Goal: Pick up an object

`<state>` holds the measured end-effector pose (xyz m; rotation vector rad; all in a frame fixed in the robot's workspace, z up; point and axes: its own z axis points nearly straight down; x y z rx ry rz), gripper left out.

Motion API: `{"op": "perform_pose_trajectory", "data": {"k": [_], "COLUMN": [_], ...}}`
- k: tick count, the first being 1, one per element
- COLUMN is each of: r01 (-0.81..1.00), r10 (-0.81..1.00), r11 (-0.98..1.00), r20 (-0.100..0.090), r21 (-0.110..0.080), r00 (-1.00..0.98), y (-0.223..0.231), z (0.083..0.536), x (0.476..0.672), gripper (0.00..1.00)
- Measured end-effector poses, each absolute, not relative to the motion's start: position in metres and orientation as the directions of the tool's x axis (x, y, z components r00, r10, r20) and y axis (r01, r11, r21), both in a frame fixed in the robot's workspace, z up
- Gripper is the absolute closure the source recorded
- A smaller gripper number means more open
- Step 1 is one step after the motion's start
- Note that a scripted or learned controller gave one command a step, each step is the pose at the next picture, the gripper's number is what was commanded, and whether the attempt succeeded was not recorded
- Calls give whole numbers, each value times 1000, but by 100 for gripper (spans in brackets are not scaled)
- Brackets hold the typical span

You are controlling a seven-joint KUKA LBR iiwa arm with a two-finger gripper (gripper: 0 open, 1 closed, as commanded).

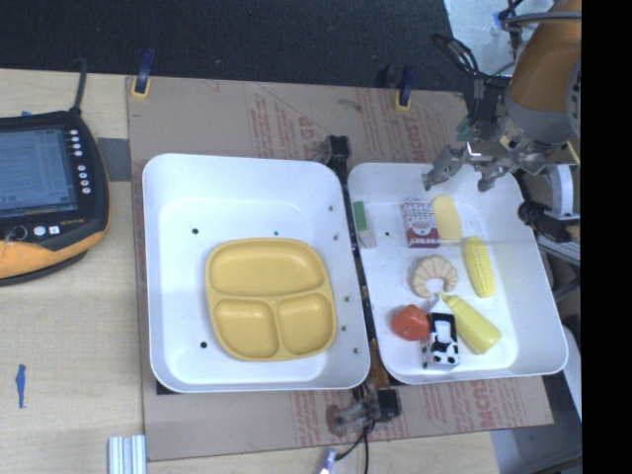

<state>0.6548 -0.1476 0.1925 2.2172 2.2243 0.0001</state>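
Your gripper (462,168) hangs spread, holding nothing, at the right bin's (553,355) 12 o'clock rim. Nearest pickable target, the red carton (421,223), lies toward 7 o'clock below it.

Right bin (538,358): items crowd its middle and near part — red carton (420,223), corn cob (479,266), croissant (434,275), tomato (410,322), yellow bottle (472,324), cow figure (442,344). Bare floor lies along its far edge and left wall. Left bin (168,265): yellow divided plate (269,297) fills the centre; open floor rings it.

Bright, even light (slightly soft focus)
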Motion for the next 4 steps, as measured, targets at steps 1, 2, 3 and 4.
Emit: {"op": "perform_pose_trajectory", "data": {"k": [1, 2, 3, 4], "r01": [1000, 1000, 1000, 1000], "r10": [1000, 1000, 1000, 1000], "r11": [5, 4, 4, 2], "r20": [0, 1, 0, 0], "r21": [-7, -2, -1, 0], "r00": [-5, -4, -4, -2], "y": [-141, -134, -129, -139], "z": [91, 92, 92, 194], "x": [604, 644, 656, 627], "gripper": [0, 0, 0, 0]}}
